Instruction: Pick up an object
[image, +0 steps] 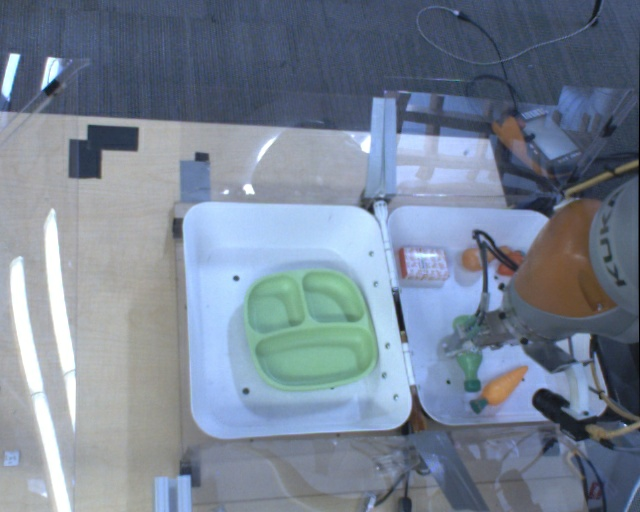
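The arm, grey with an orange band, reaches into the right bin from the right. My gripper is low over a green bottle-shaped toy, and its metal tip covers the toy's upper part. A toy carrot lies just right of the green toy. A red and white packet rests near the bin's far left corner. A small orange piece sits beside the packet, and the arm partly hides a red-orange piece.
The left bin holds a light green divided plate in its middle. A ridge separates the two bins. Cables and clutter lie beyond the right bin's far edge.
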